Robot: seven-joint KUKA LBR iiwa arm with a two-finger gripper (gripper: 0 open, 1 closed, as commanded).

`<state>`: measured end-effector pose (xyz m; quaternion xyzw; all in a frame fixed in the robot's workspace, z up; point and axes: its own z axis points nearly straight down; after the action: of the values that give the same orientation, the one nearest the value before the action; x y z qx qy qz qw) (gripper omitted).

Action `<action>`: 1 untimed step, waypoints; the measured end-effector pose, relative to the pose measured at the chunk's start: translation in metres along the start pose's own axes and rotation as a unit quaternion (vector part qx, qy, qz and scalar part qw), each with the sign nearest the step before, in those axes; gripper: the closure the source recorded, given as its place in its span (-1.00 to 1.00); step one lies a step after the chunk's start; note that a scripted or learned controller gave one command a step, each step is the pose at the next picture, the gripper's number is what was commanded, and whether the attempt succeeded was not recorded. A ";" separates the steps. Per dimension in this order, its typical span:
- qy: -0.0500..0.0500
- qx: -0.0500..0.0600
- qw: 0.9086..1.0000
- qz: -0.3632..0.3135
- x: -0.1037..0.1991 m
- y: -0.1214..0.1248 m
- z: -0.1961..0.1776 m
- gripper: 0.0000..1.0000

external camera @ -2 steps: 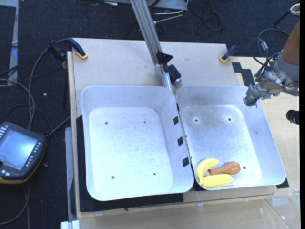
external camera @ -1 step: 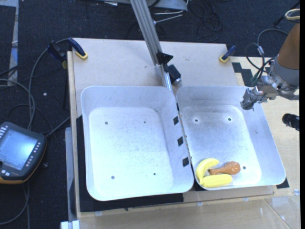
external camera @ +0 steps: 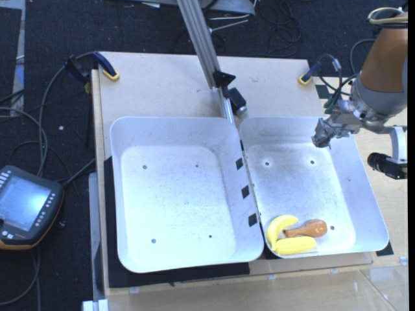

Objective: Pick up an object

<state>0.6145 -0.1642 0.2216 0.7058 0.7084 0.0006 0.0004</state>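
A yellow banana (external camera: 281, 227) lies in the near left corner of the right bin (external camera: 363, 193), curved around the other pieces there. Just beside it, touching or nearly so, lies a brown, pear-shaped object (external camera: 307, 228) with its thin end toward the banana, and in front of both a short yellow block (external camera: 296, 245) rests against the bin's near wall. The three form one tight cluster, hemmed in by the near wall and the left wall where the two bins meet.

The gripper (external camera: 322, 139) hangs over the far right part of the same bin, well apart from the cluster; nothing lies between its fingers, and whether they are spread or closed cannot be told at this size. The grey arm with its orange band (external camera: 388, 50) reaches in from the right.

The left bin (external camera: 123, 193) sits alongside. A slanted metal rail (external camera: 201, 34) crosses above the bench's far edge, and a handheld control pendant (external camera: 26, 206) lies on the floor at the left.
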 end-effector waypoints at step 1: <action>0.000 0.001 1.000 0.000 0.058 0.002 0.004 1.00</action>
<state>0.6165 -0.1065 0.2173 0.7056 0.7086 0.0005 -0.0004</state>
